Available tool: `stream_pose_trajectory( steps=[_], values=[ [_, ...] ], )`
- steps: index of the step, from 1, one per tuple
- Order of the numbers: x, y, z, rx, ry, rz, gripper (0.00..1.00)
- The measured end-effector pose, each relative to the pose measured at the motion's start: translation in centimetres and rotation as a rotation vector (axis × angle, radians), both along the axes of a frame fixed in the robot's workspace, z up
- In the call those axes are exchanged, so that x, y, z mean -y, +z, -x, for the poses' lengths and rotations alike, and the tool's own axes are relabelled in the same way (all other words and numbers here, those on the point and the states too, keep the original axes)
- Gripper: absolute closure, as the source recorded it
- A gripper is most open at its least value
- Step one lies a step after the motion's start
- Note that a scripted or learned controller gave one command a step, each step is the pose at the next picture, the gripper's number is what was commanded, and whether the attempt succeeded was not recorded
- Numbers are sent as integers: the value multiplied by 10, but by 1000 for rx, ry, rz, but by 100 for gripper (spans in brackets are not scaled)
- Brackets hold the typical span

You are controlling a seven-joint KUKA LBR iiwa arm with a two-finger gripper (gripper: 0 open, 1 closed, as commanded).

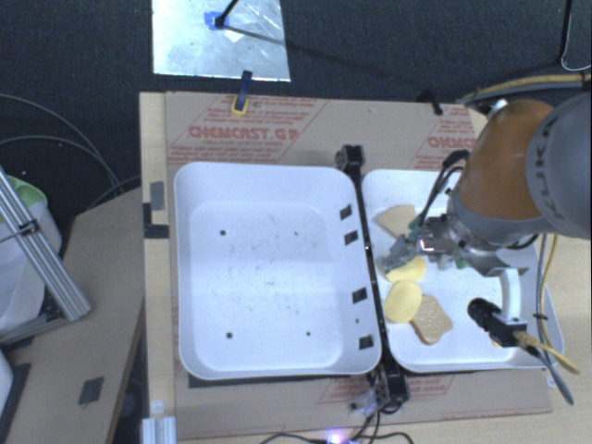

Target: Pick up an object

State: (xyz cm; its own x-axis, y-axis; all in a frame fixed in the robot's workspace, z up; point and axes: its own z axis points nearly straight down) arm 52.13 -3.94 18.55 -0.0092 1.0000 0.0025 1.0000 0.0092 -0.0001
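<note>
- Grey KUKA arm w/ orange band (518, 165) reaches in from the right. Its two-finger gripper (408, 248) is low over the right shallow white bin (398, 185), near that bin's left wall.
- Pincer state: can't tell. The tip is small and blurs into the items under it, so spread vs. pressed together isn't readable. Nothing is visibly pinched.
- Likely target is the pale yellow oval piece (408, 269), just below the gripper tip in view, touching or nearly so. It's prob. chosen as the topmost, most exposed item of the cluster.
- Other items in the same bin:
  - round yellow piece (402, 302), just beside the oval
  - tan bread-like slice (432, 321), touching the round one on its right
  - pale beige flat piece (397, 218), above the gripper and near the wall
- All four crowd the bin's left side, so the wrist prob. angles in from the right to keep the arm's bulk over the bin's open part.
- Edges: the dark strip w/ black clips (361, 248) btwn the bins runs close to the left of the oval and round pieces. There's little side room there, and a sideways nudge could jam an item against the wall.
- Open room: bare bin floor shows to the right of the items, and straight up looks the cleanest exit.
- The left shallow white bin (268, 276) sits just across the strip. Both bins rest on a brown cardboard sheet w/ red print (277, 132).
</note>
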Motion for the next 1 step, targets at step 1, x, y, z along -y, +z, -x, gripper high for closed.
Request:
stream_pose_trajectory(
  steps=[1],
  values=[
    [64, -104, 36, -1, -16, -1, 0]
  ],
)
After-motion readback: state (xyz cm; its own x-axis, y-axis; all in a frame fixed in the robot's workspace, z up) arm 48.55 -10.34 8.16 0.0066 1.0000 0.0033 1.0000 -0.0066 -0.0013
